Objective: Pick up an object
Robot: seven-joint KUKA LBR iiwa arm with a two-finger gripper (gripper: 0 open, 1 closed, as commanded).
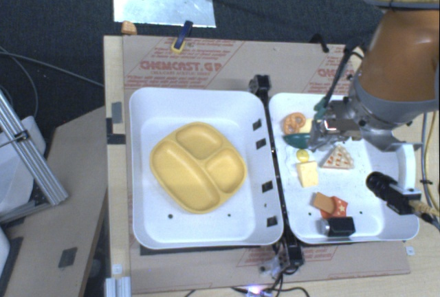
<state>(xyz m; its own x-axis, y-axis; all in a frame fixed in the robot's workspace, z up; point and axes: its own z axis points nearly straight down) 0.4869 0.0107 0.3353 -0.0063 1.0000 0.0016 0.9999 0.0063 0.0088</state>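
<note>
The right bin [385, 223] holds several small toys. An orange round piece [294, 122] lies at its far left, with a teal piece [299, 140] just in front of it. Nearer the front are a small yellow bit [302, 155], a yellow block [307, 174], a pizza-like wedge [337, 159], an orange and red block [328, 204] and a black item [339, 226]. My gripper [322, 132] hangs low over the bin's far part, between the teal piece and the wedge, beside the orange round piece. The arm's body hides the bin's far right.
The left bin [148, 220] carries a yellow divided plate [198, 166]. A black divider with clips [268, 151] runs between the bins. A black cylinder [387, 192] juts over the right bin's right side. Cardboard [199, 62] lies behind the bins.
</note>
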